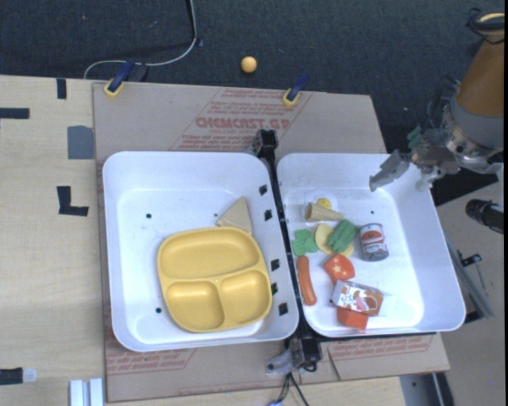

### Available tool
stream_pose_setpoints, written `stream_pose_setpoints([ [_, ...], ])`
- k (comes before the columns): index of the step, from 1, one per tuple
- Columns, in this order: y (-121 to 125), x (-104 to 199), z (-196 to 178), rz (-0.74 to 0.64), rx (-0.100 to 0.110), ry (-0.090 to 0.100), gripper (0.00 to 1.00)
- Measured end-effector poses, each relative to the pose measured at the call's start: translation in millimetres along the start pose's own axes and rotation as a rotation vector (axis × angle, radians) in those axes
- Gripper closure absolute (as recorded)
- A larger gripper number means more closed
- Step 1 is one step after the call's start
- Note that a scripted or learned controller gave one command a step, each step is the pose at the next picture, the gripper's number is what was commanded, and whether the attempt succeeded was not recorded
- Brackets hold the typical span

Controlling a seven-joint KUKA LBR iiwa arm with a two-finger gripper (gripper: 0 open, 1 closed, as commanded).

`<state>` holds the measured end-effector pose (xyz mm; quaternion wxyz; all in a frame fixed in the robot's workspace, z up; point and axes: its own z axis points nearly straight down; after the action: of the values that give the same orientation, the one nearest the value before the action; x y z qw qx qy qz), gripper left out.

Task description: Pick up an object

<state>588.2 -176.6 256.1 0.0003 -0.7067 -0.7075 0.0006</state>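
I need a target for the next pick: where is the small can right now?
The small can lies in the right bin, toward its right side, just right of the green vegetable and above the red-and-white carton.

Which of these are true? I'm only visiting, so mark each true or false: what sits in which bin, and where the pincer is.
1. The yellow divided plate lies in the left bin. True.
2. The small can lies in the left bin. False: it lies in the right bin.
3. The pincer is above the right bin's far right corner. True.
4. The pincer holds the orange sausage. False: the sausage lies on the right bin's floor.
5. A small orange ball lies beyond the bins. True.
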Motion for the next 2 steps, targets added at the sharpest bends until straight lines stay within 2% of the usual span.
stream_pose_setpoints([
  [1, 1, 63, 93, -0.005, 0.008, 0.004, 0.0],
  [2, 1, 78, 174, -0.001, -0.004, -0.003, 0.0],
])
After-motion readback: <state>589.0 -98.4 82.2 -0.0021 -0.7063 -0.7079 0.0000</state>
